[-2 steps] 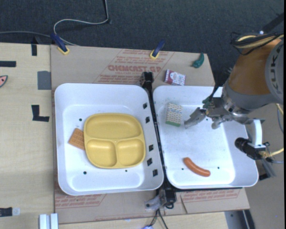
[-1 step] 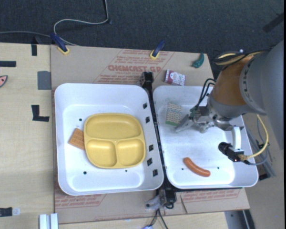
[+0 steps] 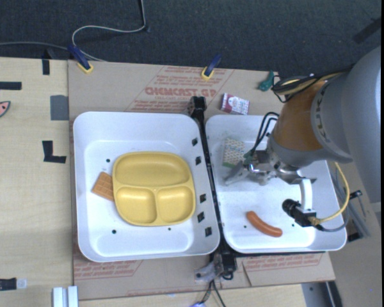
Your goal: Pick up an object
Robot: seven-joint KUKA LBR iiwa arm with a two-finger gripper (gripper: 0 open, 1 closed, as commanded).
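- Camera view: my gripper (image 3: pixel 235 171) sat low in the right bin (image 3: pixel 320 238), beside a pale mesh-patterned object (image 3: pixel 232 149) at the bin's far-left area.
- Finger state: I could not tell from this angle; the metal parts blurred together.
- A sausage (image 3: pixel 264 224) lay near the front wall, apart from my gripper.
- The left bin (image 3: pixel 89 139) held a yellow divided tray (image 3: pixel 154 188) over a brown cracker-like piece (image 3: pixel 103 185).

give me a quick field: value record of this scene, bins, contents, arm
left bin: holds a yellow divided plate, with a tan cracker tucked at the plate's left edge
right bin: holds a sausage near the front and a speckled sponge near the back
arm: reaches in from the right, over the right bin
gripper: low in the right bin, just in front of the sponge
held object: none visible
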